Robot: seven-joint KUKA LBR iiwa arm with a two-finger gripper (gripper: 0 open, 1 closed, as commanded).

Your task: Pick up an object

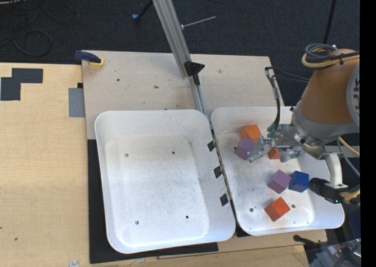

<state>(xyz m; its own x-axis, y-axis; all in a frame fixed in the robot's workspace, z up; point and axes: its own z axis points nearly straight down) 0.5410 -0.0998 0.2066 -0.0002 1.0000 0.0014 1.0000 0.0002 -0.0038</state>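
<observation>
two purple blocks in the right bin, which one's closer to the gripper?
The purple block in the upper left of the right white bin, beside the orange cube. It sits right by the gripper; the other purple block lies lower, next to the blue cube.

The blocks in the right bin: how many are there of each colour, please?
Orange blocks: 2
Purple blocks: 2
Blue blocks: 1
Red blocks: 1, a small part showing beside the gripper
Total: 6
</observation>
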